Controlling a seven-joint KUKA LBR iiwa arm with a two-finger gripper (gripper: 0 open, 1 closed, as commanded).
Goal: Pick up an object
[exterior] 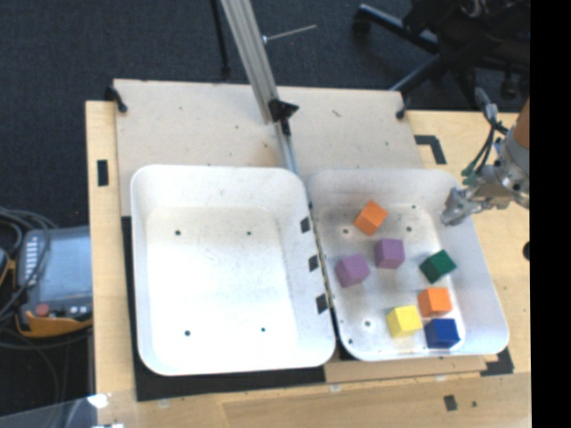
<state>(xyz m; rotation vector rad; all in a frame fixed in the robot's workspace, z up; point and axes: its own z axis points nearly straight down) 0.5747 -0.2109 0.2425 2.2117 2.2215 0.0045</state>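
Note:
The right bin point(464, 328) holds several small blocks: an orange one point(371, 217) near the top, two purple ones point(388, 253) point(351, 269) in the middle, a green one point(437, 265), a second orange one point(435, 300), a yellow one point(403, 320) and a blue one point(442, 333) near the front. My gripper point(455, 207) hangs at the right bin's upper right rim, above and to the right of the green block, with no block between its fingers.
The left bin point(223, 266) lies beside the right one. A slanted aluminium bar point(254, 52) rises from the back between the bins. A pendant device point(49, 279) lies off the bench at left, and a chair base point(428, 25) stands behind.

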